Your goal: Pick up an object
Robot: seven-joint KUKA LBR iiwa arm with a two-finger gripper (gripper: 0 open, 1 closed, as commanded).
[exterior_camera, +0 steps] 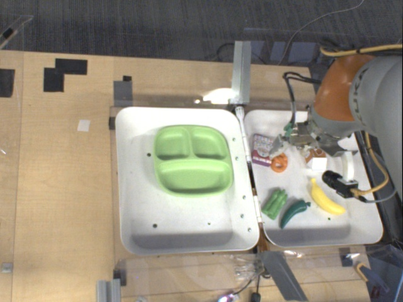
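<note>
The worktop (56, 187) is pale wood with a light grain, and it carries everything else in the scene. Behind its far edge lies a dark grey carpeted floor (157, 11) with a fine ribbed texture. On the worktop's far left sit flat black stepped patches (63, 73), with a small pale square tag (84, 126) a little nearer than them. An upright grey metal post (242, 71) rises at the worktop's far edge, and a bright glare spot (217, 96) lies just left of its foot. A thin white cable (327, 14) trails across the floor beyond the worktop's right end. Light is even and soft, with faint shadows
</note>
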